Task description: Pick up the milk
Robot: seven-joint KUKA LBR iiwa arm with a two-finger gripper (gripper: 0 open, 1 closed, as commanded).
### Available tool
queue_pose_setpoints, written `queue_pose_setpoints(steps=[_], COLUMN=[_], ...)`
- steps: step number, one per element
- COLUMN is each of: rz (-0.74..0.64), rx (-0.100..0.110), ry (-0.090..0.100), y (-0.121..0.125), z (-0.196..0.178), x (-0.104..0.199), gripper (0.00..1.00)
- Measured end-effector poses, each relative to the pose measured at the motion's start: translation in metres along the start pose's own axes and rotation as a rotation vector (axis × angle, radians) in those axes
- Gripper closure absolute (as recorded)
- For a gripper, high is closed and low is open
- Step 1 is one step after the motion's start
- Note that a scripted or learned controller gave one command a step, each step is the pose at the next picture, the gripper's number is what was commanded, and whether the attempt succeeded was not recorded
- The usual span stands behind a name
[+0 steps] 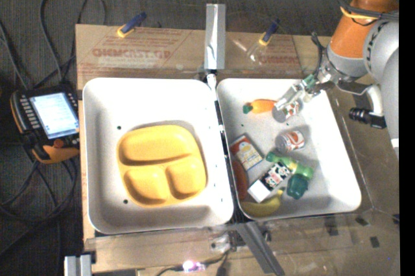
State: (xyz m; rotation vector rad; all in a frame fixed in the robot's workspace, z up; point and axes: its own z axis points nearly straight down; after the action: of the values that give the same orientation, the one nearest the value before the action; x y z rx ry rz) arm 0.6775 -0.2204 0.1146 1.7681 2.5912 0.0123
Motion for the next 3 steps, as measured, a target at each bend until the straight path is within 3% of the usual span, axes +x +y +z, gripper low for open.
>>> queue_pose_setpoints(steps=[2, 3], rz=[-0.217, -0.425], rx=[0.004, -0.009], ry=[-0.001, -0.022], y=[-0.003, -0.013], z=[0.001, 0.001], x=[-0.003, -0.003], gripper=[0.0, 0.0])
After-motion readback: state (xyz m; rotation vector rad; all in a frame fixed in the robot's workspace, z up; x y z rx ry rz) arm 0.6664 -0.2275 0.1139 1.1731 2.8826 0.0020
